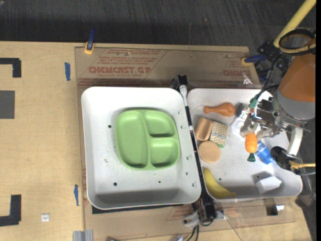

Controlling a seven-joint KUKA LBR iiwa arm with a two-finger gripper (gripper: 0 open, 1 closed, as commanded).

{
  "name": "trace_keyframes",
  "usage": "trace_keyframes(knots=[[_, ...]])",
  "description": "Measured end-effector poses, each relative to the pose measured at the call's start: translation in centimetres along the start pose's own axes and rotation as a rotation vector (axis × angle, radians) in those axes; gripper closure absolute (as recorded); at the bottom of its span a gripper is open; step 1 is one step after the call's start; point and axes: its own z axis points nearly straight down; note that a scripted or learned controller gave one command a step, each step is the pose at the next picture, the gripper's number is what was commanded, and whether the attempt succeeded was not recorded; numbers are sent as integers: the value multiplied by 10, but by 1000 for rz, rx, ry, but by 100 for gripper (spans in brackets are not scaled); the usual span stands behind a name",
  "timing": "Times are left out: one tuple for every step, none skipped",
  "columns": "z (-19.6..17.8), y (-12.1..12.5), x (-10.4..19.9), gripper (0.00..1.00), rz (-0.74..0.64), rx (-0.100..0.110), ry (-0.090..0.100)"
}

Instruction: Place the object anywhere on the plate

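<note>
We are hovering the jaws (252, 129), grip state unclear, just above the upright carrot (251, 145), with the plate (147, 138) well to its left.

Smooth matt green plastic plate (147, 138) in glossy white plastic bin (100, 185) on wood bench (40, 134).

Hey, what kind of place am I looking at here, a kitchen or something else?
Most likely a robot lab test bench, not a kitchen. Two white bins sit on a taped wooden board, a green divided plate lies in the left one, toy food like a banana fills the right, and a robot arm reaches in.
</note>
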Motion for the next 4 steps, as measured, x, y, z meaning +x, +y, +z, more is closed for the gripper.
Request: trace_keyframes(knots=[[-39,-23,83,100,81,-7,6],[-55,-5,138,100,-23,-6,2],[-55,-5,137,0,-21,-6,0],[24,17,100,0,185,8,-3]])
